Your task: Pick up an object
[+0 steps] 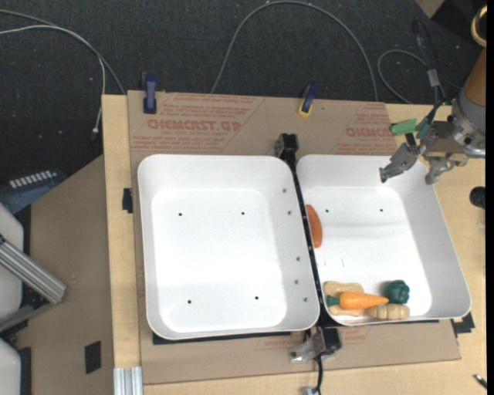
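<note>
- the arm (pixel 472 116) comes in from the right edge, its wrist above the far right corner of the right bin (pixel 432 231); the gripper (pixel 415 165) points down and toward the left, its two fingers spread apart with nothing between them; one fingertip (pixel 386 173) hangs over the bin's far rim, the other sits near the bin's right wall
- a green piece (pixel 405 126) shows on the wrist just above the fingers
- the objects lie well apart from the gripper; an orange piece (pixel 314 225) rests against the right bin's left wall, about midway along it; at the near edge a cluster sits together: a carrot (pixel 361 302) lying across pale tan items (pixel 387 312), with a dark green object (pixel 398 292) just beside them to the right
- the middle and far part of the right bin's floor is bare white, open between the gripper and the cluster
- the left bin (pixel 154 231) sits beside the right one, their inner rims touching along a dark seam
- both bins rest on a cardboard sheet (pixel 201 123) on the surface; a blue clamp (pixel 150 92) and a second clamp (pixel 309 99) grip its far edge; cables (pixel 301 8) loop over the dark ground beyond
</note>
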Robot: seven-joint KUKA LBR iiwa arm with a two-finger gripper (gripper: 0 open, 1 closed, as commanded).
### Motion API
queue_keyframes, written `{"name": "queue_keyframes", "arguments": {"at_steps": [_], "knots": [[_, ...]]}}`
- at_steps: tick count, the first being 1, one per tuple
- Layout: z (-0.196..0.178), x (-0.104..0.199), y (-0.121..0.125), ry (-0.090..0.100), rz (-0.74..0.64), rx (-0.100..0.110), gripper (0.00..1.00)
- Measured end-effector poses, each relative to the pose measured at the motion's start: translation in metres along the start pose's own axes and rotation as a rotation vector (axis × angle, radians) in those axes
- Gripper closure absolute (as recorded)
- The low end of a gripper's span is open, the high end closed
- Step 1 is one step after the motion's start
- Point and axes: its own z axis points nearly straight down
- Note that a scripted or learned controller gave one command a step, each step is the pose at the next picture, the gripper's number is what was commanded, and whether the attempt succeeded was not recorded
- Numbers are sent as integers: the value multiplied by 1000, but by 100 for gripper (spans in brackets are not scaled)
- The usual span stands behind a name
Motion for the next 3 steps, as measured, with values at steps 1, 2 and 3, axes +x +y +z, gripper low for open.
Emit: {"name": "queue_keyframes", "arguments": {"at_steps": [1,2,3], "knots": [[82,-25,9,1,2,8,0],[44,15,33,0,-4,-3,0],[90,0,76,1,0,5,0]]}}
